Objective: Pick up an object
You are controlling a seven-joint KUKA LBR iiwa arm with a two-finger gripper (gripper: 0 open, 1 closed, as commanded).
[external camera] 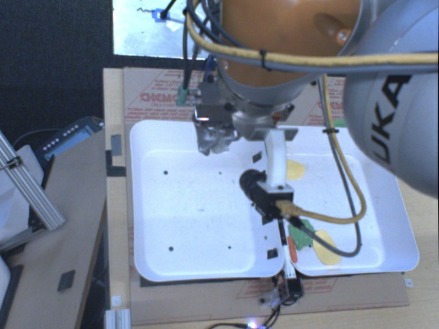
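Note:
My gripper (pixel 217 142) hangs over the far part of the left bin (pixel 158 252), near its back wall, with nothing visibly in it. The big arm body covers much of the right bin (pixel 398 252). In the right bin I see a yellow piece (pixel 295 170) near the middle, just right of the pale bracket. A second yellow piece (pixel 327 249) lies near the front, with a green thing (pixel 302 227) beside it and a small orange-red thing (pixel 293 250) close to the divider.
Both bins rest on a cardboard sheet (pixel 147 98) with red print. Left of the bench stand a grey device (pixel 68 137) and an aluminium rail (pixel 31 190). A yellow cable (pixel 346 204) loops over the right bin.

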